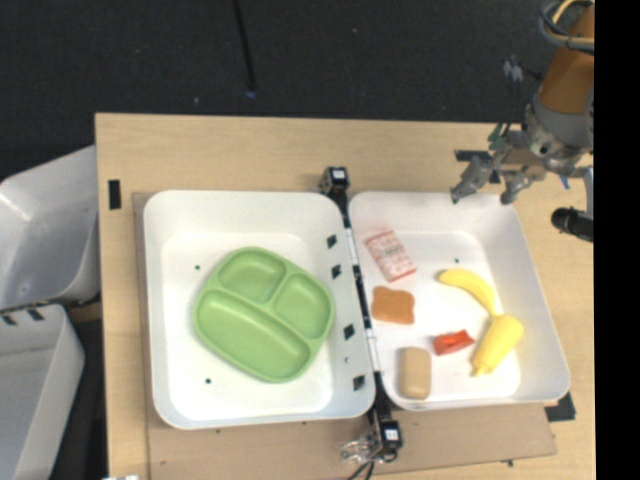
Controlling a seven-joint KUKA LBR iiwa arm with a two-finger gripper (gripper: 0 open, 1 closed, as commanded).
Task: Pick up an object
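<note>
The claw (pixel 487 189) is seen above the far rim of the right bin (pixel 530 258), its fingers spread apart with nothing between them. Below it in that bin, well apart from it, lie a banana (pixel 472 287), a yellow bottle (pixel 497 343), a red piece (pixel 452 342), an orange slab (pixel 393 306), a tan block (pixel 414 372) and a pink packet (pixel 388 254). Far to the claw's left, a green tray (pixel 264 313) rests in the left bin (pixel 160 268).
</note>
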